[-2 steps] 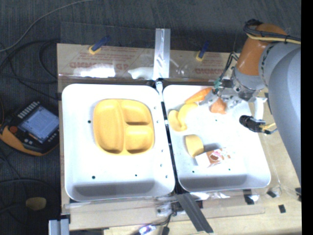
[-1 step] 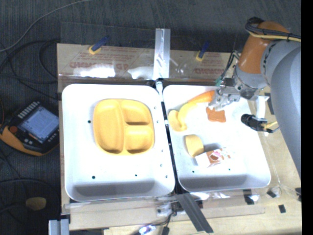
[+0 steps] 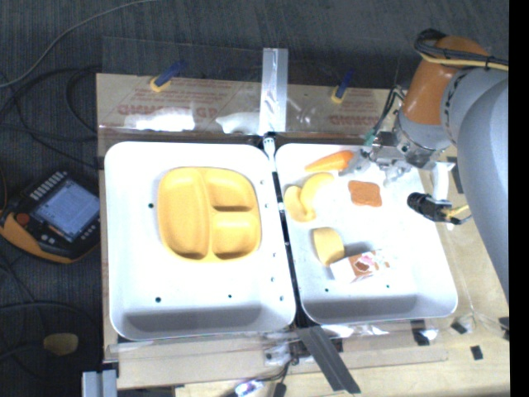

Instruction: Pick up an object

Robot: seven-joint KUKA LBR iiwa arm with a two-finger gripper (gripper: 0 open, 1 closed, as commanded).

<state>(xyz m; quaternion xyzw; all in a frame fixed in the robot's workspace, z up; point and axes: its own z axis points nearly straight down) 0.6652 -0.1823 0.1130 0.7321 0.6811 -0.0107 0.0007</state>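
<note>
Camera view looks down on two white bins: the left bin (image 3: 124,304) holds one yellow divided tray (image 3: 208,212), and the right bin (image 3: 413,292) holds five toy foods. These are one carrot (image 3: 329,161), one banana (image 3: 303,195), one brown toast slice (image 3: 364,193), one yellow cheese block (image 3: 327,243) and one small pink-and-white piece (image 3: 366,264). The gripper (image 3: 382,160) hovers at the right bin's far edge, between carrot and toast; its finger spread cannot be told.

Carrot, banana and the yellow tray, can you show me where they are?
carrot (image 3: 329,161), camera view, middle of its body.
banana (image 3: 303,195), camera view, its curved middle.
yellow tray (image 3: 184,213), camera view, its big left compartment.
</note>
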